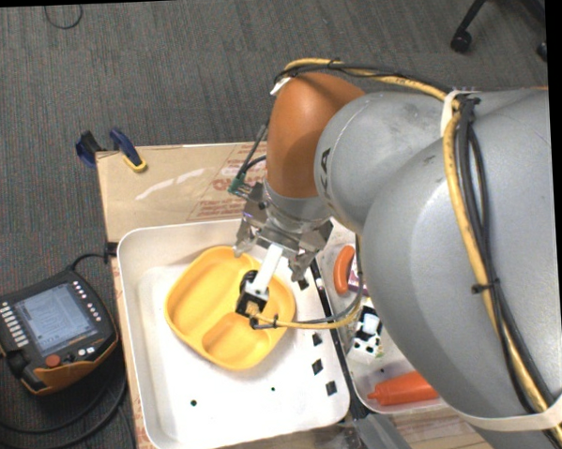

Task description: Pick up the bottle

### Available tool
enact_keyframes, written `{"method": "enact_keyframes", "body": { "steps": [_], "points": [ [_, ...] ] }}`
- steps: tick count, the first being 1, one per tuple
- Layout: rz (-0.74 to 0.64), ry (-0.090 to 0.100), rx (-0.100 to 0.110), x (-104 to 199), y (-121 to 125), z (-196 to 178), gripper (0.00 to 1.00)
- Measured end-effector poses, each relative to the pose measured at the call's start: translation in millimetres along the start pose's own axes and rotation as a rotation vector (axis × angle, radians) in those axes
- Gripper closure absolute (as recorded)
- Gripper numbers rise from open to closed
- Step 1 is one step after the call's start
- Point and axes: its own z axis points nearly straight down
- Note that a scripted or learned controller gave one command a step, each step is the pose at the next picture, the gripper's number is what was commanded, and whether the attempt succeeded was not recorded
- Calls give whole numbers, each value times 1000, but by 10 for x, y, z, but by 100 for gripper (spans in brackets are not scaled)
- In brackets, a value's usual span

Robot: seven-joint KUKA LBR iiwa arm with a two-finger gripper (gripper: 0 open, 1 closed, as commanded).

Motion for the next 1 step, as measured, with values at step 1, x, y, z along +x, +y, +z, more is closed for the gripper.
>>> {"method": "enact_keyframes", "body": {
  "steps": [1],
  "points": [
    [192,1,-1,485,-311,892,0]
  ]
}}
